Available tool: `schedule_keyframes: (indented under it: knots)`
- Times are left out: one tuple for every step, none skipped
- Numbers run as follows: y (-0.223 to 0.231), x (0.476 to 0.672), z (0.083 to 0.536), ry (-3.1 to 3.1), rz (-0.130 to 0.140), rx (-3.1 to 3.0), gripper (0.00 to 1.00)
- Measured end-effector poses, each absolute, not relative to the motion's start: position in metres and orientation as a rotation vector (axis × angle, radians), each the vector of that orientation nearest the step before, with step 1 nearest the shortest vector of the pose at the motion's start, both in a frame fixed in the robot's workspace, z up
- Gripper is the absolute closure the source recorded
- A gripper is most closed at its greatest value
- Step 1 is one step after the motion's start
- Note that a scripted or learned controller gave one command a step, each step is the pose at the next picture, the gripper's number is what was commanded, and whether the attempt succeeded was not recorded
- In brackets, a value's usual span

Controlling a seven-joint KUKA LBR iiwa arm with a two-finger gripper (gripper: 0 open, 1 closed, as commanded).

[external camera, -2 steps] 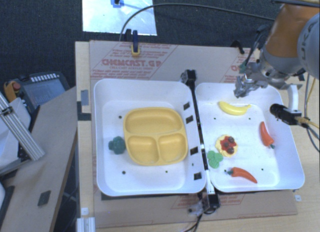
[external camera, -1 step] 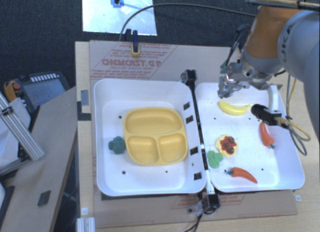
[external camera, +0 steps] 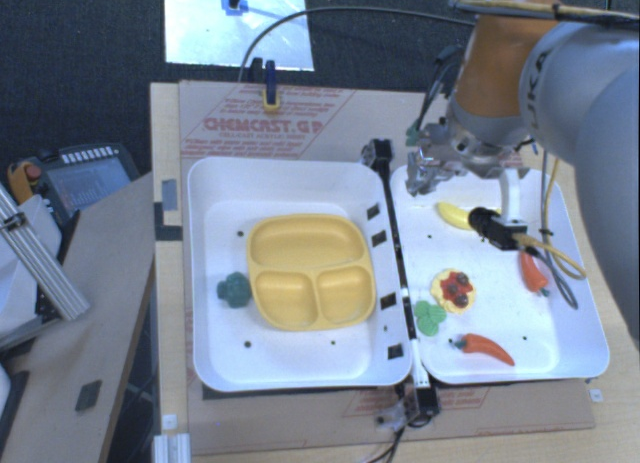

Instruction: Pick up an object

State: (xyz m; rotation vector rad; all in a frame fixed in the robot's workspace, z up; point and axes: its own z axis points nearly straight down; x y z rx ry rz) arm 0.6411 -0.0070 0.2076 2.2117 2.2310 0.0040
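Gripper (external camera: 425, 173) hangs over the right bin (external camera: 580, 351) at its 11 o'clock corner; whether it is wide or narrow cannot be told. Nothing is lifted. Nearest candidate, the yellow banana (external camera: 453, 215), lies just toward 4 o'clock. Pick not yet done.

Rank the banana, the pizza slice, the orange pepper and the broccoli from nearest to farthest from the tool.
From the tool:
1. Banana, right bin, just below-right of it.
2. Pizza slice, middle of the right bin.
3. Orange pepper, the right bin's near edge.
4. Broccoli, left bin, beside the yellow tray.
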Motion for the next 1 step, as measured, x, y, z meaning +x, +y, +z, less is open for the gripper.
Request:
schedule_keyframes:
  knots:
    - [0.0497, 0.6362, 0.2038, 2.232, 0.003, 2.211, 1.00]
